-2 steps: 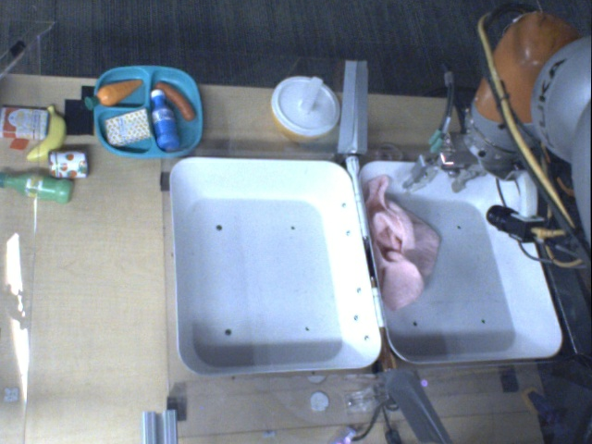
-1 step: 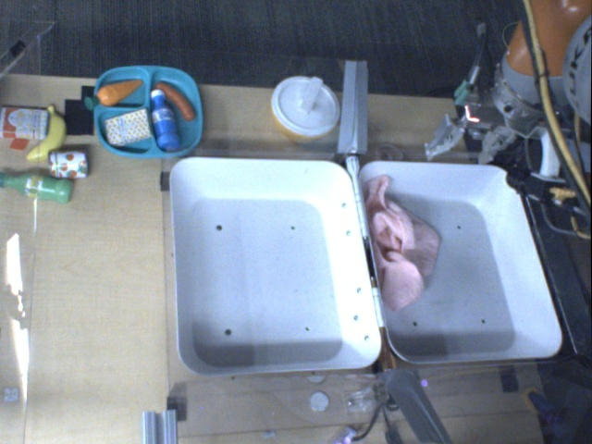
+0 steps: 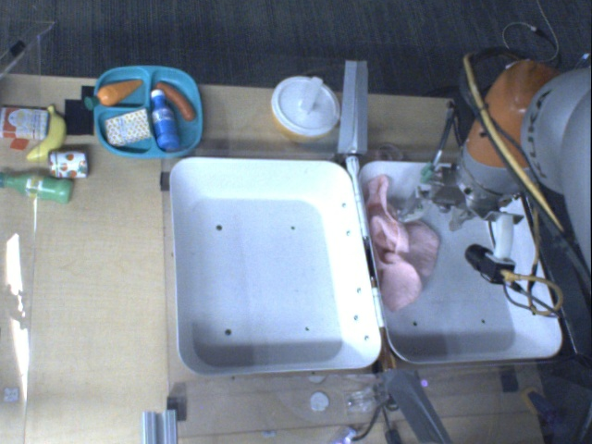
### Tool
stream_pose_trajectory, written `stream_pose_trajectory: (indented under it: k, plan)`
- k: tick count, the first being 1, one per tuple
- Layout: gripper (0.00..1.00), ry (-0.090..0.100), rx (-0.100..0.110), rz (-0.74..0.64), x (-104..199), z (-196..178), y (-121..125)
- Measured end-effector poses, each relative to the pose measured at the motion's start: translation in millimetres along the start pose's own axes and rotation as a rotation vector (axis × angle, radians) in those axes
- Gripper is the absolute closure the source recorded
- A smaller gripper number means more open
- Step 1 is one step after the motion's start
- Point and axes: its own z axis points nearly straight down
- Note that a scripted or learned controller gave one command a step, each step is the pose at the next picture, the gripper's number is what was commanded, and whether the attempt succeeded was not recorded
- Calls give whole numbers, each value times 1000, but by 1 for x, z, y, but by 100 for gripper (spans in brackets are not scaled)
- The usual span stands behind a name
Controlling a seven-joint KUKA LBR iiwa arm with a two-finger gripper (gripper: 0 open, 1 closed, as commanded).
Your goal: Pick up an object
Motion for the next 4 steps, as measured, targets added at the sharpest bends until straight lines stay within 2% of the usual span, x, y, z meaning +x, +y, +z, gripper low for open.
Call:
stream_pose_trajectory:
  k: [1, 2, 3, 4]
  plan:
    - [0, -1, -26, -144, 4, 39, -29]
    - [100, 2, -31, -146, 7, 26, -27]
    - [0, 1, -31, -146, 6, 26, -27]
    - [0, -2, -25, -240, 3, 38, -27]
